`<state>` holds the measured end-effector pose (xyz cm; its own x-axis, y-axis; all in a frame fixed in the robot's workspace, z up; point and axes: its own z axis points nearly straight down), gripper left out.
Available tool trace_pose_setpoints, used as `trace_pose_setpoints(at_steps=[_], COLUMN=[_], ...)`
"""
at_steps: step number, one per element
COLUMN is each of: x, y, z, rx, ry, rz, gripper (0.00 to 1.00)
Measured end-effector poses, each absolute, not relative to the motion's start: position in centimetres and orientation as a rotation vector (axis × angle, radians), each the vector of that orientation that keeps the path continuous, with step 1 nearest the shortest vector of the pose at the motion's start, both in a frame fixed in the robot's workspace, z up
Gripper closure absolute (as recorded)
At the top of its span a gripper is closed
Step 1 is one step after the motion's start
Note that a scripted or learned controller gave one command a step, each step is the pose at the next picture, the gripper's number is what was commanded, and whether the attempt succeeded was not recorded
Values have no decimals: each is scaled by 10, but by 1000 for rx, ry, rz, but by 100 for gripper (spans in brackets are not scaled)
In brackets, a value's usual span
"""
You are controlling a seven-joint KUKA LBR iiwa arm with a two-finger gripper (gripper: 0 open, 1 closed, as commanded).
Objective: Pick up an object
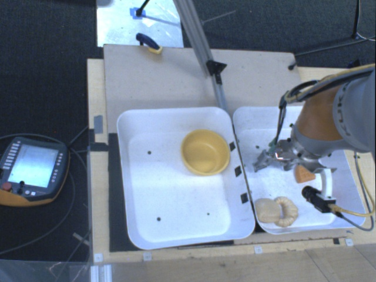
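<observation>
A yellow bowl (204, 151) sits upright in the left bin (141, 210), toward its right side. In the right bin (252, 122), a pale tan, curled soft object (278, 211) lies near the front edge. A small orange piece (304, 174) rests behind it, partly hidden under the wrist. My gripper (259, 162) hangs over the middle left of the right bin, pointing left. It is above bare bin floor, apart from the tan object and the orange piece.
The grey arm with its orange band (320, 119) covers the right bin's right half. A slanted metal pole (197, 31) crosses the board behind the bins. A teach pendant (29, 169) lies on the floor at left.
</observation>
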<state>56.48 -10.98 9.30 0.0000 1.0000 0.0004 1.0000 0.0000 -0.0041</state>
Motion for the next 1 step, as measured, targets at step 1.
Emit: trace_pose_setpoints(at_steps=[1], x=[565], y=[-110], z=[90], rx=[-2222], ry=[-2222], rz=[-1], gripper=[0])
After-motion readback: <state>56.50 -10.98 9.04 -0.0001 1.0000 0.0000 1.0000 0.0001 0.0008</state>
